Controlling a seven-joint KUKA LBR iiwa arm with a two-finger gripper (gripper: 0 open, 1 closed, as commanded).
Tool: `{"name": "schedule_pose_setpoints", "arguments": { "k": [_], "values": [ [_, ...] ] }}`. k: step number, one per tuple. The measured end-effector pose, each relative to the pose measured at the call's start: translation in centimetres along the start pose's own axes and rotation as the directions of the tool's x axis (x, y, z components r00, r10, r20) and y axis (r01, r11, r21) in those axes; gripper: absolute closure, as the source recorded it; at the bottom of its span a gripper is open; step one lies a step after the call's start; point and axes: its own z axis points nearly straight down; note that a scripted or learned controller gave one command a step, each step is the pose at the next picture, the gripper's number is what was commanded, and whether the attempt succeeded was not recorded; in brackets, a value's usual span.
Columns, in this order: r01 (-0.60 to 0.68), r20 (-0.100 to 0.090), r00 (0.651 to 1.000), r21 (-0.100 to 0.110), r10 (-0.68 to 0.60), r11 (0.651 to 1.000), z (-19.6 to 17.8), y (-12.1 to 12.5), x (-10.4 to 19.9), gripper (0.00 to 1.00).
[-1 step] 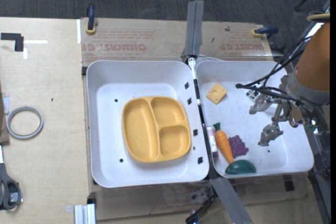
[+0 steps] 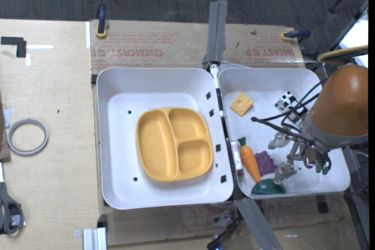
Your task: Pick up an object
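My gripper [image 2: 281, 156] hangs over the near part of the right bin [image 2: 266, 88], open, with nothing between its fingers [image 2: 286, 171]. Just to its left lie a bunch of purple grapes [image 2: 265, 162] and an orange carrot [image 2: 251, 163]. A dark green object [image 2: 268, 187] rests below them at the bin's front edge. A yellow cheese wedge [image 2: 241, 104] lies at the bin's far left, and a small black-and-white item [image 2: 285, 101] at the far right. A thin pink-and-white item [image 2: 236, 153] lies along the left wall.
The left bin [image 2: 117, 126] holds a yellow divided plate [image 2: 174, 143]. On the bench to the left sit a grey tape roll [image 2: 26, 136] and scissors [image 2: 10, 216]. Dark cables [image 2: 275, 121] run from the arm's orange band [image 2: 347, 99] across the right bin.
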Motion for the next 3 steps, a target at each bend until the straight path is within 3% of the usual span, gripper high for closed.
{"name": "schedule_pose_setpoints", "arguments": {
  "k": [1, 2, 3],
  "values": [
    [-0.231, -0.010, 0.973, 0.002, 0.231, 0.973, 1.66, 1.02, -3.47, 0.00],
    [-0.228, -0.008, 0.974, 0.003, 0.228, 0.974, 0.74, 1.09, -3.57, 1.00],
    [-0.228, -0.008, 0.974, 0.003, 0.228, 0.974, 0.75, 1.10, -3.57, 0.00]
  ]
}}
